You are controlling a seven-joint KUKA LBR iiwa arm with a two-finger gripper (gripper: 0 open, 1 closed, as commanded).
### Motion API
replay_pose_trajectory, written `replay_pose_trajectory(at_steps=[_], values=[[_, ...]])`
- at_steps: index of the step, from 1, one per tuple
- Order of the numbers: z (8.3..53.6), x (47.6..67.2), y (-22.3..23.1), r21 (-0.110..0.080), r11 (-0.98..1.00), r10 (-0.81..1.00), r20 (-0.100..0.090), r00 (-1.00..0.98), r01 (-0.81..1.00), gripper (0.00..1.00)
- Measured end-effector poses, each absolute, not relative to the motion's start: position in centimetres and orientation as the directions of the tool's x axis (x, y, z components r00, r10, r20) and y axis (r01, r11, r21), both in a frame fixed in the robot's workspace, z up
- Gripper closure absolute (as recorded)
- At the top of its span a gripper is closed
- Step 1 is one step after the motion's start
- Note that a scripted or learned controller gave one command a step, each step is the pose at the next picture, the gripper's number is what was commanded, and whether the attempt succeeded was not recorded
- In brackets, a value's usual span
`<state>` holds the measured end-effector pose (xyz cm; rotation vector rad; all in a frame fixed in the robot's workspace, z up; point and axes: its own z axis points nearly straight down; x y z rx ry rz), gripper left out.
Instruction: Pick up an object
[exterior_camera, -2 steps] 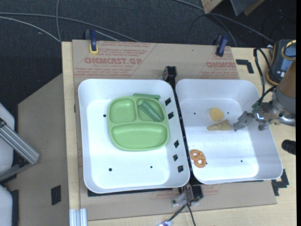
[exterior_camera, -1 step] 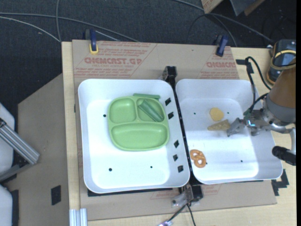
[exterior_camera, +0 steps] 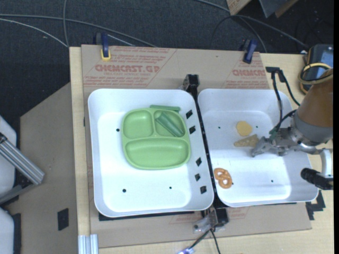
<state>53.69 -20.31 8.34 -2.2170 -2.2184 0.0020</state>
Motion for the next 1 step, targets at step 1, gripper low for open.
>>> replay_pose_trajectory(at_steps=[1], values=[[9.62,53.8,-20.36,0.0,0.0,1.0,0.002,0.0,1.0,1.0]])
